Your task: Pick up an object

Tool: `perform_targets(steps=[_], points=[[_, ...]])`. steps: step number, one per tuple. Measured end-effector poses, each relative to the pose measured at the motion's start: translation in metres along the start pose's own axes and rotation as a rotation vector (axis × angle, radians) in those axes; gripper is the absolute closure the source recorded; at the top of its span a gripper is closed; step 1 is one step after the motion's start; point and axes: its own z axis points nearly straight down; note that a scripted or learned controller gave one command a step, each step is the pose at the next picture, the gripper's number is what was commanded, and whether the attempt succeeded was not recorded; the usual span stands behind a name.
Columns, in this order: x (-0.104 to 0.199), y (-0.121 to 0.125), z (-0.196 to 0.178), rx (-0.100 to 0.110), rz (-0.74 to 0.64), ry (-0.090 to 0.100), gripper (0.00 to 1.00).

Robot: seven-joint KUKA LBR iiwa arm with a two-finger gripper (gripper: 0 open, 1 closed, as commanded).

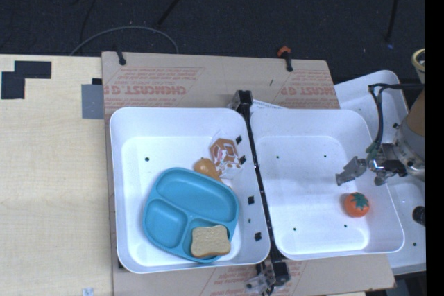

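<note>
I've got the counter (48, 170) with two white bins on it, left bin (128, 149) and right bin (312, 142), side by side and touching along the black divider. Left bin carries a blue sectioned tray (173, 208) with a slice of bread (210, 241) sitting in its near compartment; just beyond the tray's far rim there's a small orange-yellow lump (206, 167) and a crinkled clear wrapper with brown print (225, 152), the two nearly touching. Right bin has one item, a small orange tomato-like toy (356, 204) with a green top, lying near the bin's right wall toward the near side. It's roundish, no long axis worth aligning to. The arm comes in from the right edge, and the claw (364, 171) hangs over the right bin just above the toy in the view, slightly toward the far side, apart from it and not touching. So my read is the toy is the obvious target: the move wanted is a short shift toward the near edge, then a descent. One grey finger (350, 172) sticks out to the left, but I can't tell from this angle whether the claw is spread or pressed together; nothing visible between its tips.
</note>
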Motion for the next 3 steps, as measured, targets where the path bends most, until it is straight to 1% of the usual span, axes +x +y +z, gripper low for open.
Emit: perform_targets(steps=[1, 2, 3], points=[[0.000, 0.003, -0.006, -0.013, -0.003, -0.003, 0.00], [-0.003, -0.002, 0.056, -0.007, -0.002, 0.000, 0.00], [-0.004, 0.001, 0.105, -0.019, -0.003, -0.006, 0.00]])
